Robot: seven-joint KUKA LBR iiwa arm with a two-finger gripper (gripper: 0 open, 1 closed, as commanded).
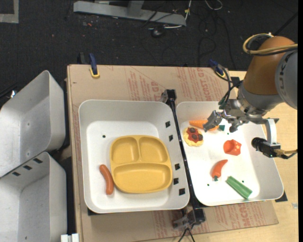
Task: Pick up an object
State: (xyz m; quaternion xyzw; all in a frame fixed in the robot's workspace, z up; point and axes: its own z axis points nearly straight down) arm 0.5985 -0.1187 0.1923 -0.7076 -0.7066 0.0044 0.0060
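A tan board worktop (142,80) printed with faded red lettering sits on a dark speckled floor (42,42). Cables (208,45) trail at one o'clock; grey metal bracket (128,12) lies at twelve.

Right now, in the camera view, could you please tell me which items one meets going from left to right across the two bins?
Sausage → yellow divided plate → small pizza → red chili pepper → green piece.

Yellow divided plate (141,164) in left bin (90,113), sausage (107,179) beside it.
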